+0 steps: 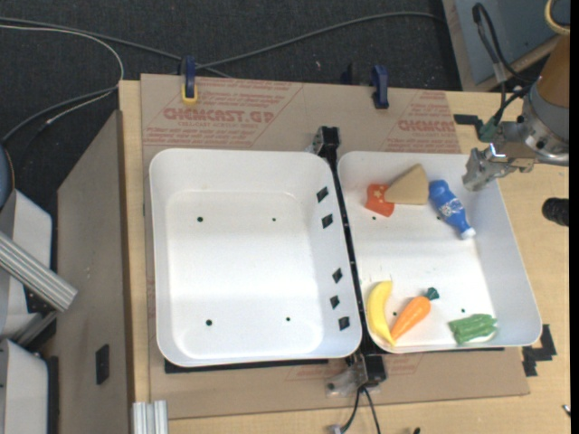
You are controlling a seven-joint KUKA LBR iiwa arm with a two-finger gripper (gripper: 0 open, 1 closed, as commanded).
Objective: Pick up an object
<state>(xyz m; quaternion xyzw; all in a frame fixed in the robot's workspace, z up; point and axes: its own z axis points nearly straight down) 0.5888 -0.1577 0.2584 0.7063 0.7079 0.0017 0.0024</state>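
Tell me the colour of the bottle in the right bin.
Blue bottle with a pale label, seen in the camera view.

Dark carpet (271, 16) — perhaps — around brown bench (271, 98).
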